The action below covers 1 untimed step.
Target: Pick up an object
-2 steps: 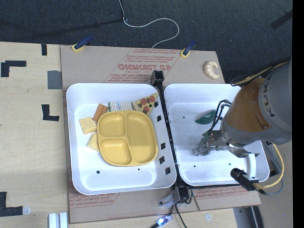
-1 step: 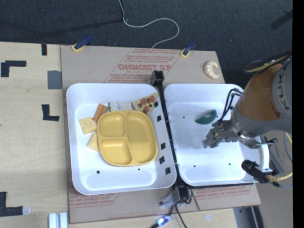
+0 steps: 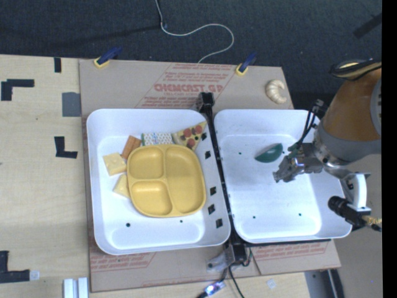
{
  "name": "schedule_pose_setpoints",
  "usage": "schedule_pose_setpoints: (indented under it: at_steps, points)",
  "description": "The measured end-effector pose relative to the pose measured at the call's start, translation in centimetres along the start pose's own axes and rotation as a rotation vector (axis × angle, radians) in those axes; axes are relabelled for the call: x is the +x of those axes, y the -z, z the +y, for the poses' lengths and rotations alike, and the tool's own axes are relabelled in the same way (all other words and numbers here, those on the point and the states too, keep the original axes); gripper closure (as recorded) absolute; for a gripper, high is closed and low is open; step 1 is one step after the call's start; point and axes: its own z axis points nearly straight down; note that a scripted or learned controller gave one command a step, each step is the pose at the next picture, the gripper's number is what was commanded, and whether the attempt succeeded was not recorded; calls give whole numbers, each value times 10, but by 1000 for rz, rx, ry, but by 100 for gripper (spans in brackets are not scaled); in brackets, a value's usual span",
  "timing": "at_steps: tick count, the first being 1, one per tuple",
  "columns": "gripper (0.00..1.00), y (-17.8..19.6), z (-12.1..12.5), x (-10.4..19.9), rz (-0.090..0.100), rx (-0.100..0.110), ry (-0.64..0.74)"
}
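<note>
Although the task asks only for some object to be lifted, nothing is between the fingers, so the step in hand looks like the approach. Far to the gripper's (image 3: 286,171) left lies the left bin (image 3: 99,166), and it is the crowded one: a yellow divided plate (image 3: 166,180) fills its middle, with pale tan pieces (image 3: 115,164) and a brown strip (image 3: 131,145) tucked against the plate's left edge, and a patterned card (image 3: 156,138) and a small printed item (image 3: 193,133) along its upper rim. Closer in, the right bin (image 3: 273,228) holds the tool itself, low over the white floor, and one teal object (image 3: 269,153) that sits just up and to the left of the fingertips, near but not touching them. How wide the fingers stand cannot be told; they blur into a dark grey clump. Beyond the bin, up from the gripper, a cream shell-like thing (image 3: 278,91) rests on the cardboard sheet (image 3: 186,85).

As a judgement, the teal piece is the likely target: the next move calls for a short shift up and left to centre over it, then a descent to close on it.
</note>
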Motion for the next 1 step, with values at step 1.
schedule_pose_setpoints:
  at_steps: [1]
  points:
    - [100, 21, 1, 1, 1, 2, 0]
